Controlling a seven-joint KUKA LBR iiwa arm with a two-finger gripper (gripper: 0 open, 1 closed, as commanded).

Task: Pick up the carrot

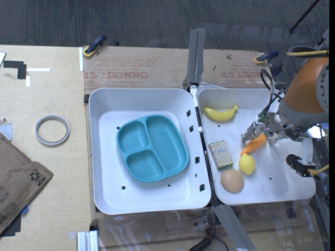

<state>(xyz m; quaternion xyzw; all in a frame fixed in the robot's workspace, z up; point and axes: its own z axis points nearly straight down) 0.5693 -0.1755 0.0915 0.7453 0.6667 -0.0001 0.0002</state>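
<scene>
We see a light wooden bench bearing two white bins side by side, the left bin and the right bin. A tape ring, brown cardboard and clamped cardboard sheet lie there too.

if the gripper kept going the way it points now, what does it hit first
The gripper points leftward and down into the right bin, right at the carrot, whose upper end sits at its tip. So the carrot comes first, probably; depth is hard to judge from this slanted view. Further along lies the sponge.
</scene>
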